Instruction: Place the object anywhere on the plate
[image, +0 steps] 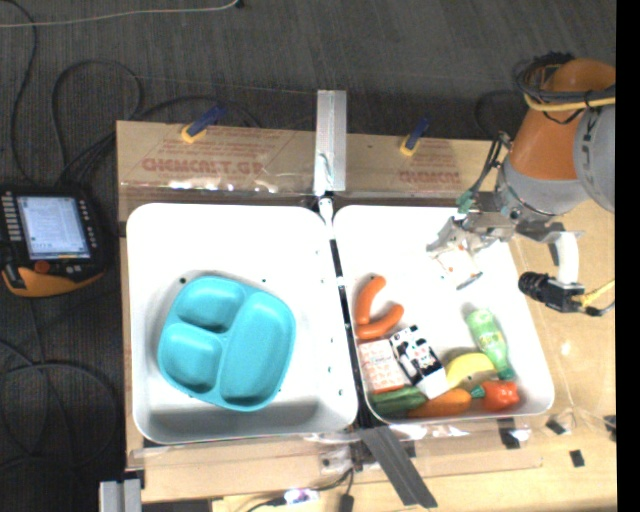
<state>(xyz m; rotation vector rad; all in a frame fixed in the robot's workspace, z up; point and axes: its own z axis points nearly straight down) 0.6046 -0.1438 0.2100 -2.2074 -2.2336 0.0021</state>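
A turquoise divided plate (227, 341) lies in the left bin (160, 235). The right bin (410, 235) holds a pile of toy food along its front: two orange sausages (374, 307), a green bottle (486, 338), a yellow banana-like piece (470, 367), a carrot (440, 403), a red piece (503, 395), a green piece (398, 399), a printed box (378, 367) and a black-and-white block (416, 354). My gripper (457, 256) hangs over the right bin's far right part, above bare floor and clear of the pile. Nothing shows between its fingers (441, 245).
A tablet-like pendant (47, 240) lies left of the bench. Cardboard (230, 165) with clamps lines the back edge behind both bins. A ridge (336, 300) divides the bins. Cables run across the floor at left.
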